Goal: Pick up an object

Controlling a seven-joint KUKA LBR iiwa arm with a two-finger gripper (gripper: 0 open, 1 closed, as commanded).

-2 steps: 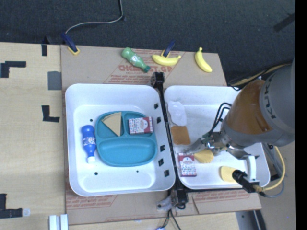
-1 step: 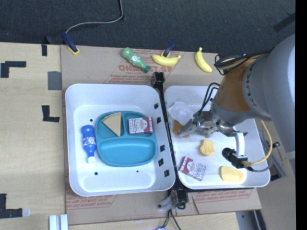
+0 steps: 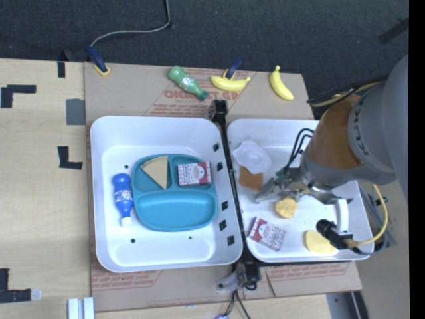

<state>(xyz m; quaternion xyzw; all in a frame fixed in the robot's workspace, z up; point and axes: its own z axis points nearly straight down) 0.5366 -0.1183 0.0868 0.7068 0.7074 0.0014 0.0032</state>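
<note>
My gripper [image 3: 273, 188] hangs low over the right bin [image 3: 345, 256], near its middle. Just left of it lie a brown block [image 3: 249, 178] and a crumpled clear plastic cup [image 3: 252, 155]. A small yellow piece [image 3: 286, 209] sits directly below the gripper, close to it. Nearer the front are a red-and-white packet [image 3: 267, 234] and a yellow lemon-like object [image 3: 321, 243]. I see nothing clearly held.
The left bin [image 3: 106, 244] holds a blue divided plate [image 3: 174, 211] with a tan wedge [image 3: 157, 171] and a red-and-white carton [image 3: 194, 174], plus a blue bottle [image 3: 122, 197] beside it. Behind the bins lie a green bottle [image 3: 188, 83] and two bananas [image 3: 229, 82] [image 3: 281, 85].
</note>
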